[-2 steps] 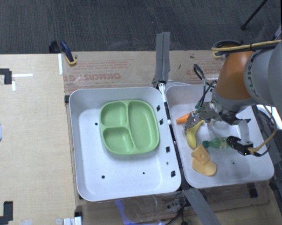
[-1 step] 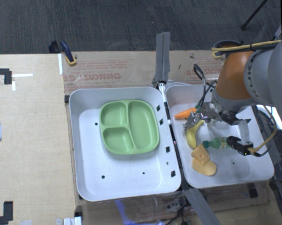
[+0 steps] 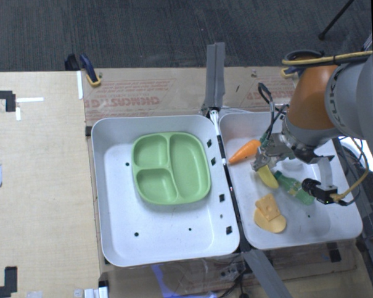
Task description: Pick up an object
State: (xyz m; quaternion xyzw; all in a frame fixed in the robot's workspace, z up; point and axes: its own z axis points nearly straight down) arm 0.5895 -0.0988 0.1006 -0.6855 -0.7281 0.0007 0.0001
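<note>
1. Grey and orange, my arm (image 3: 332, 102) reaches in from the right over the right bin (image 3: 338, 228).
2. My end effector (image 3: 265, 159) hangs low in that bin, just above the upper end of a yellow piece (image 3: 268, 177); I cannot tell how it is set, since the wrist hides it.
3. An orange carrot (image 3: 244, 151) lies just left of my end effector, near the wall between the bins.
4. A green bottle (image 3: 295, 189) lies tilted beside the yellow piece, to its right.
5. A yellow-orange lump (image 3: 269, 213) sits nearer the front of the bin, apart from the others.
6. Nothing shows between my fingers.
7. The left bin (image 3: 116, 235) holds a green divided plate (image 3: 171, 168), lying flat.
8. Both bins rest on the bench (image 3: 40, 201).
</note>
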